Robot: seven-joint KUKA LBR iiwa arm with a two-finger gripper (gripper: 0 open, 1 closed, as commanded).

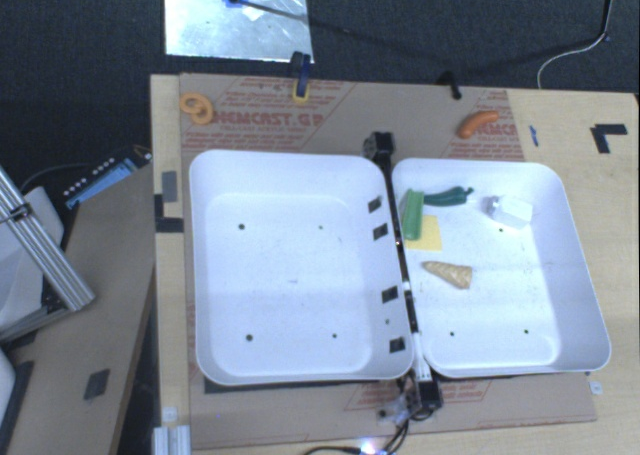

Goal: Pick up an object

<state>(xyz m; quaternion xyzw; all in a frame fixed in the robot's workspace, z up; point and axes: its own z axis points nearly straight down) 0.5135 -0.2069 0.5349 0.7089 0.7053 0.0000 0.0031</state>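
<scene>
Gripper state: we cannot tell, open or closed. Things to pick lie in the right bin (585, 283): a green stick (410, 215) touching a yellow square (430, 236) beside the inner wall, a tan cone (447, 274) and a white block (508, 210). We judge the wall-side pair risks a blocked or double grasp.
</scene>
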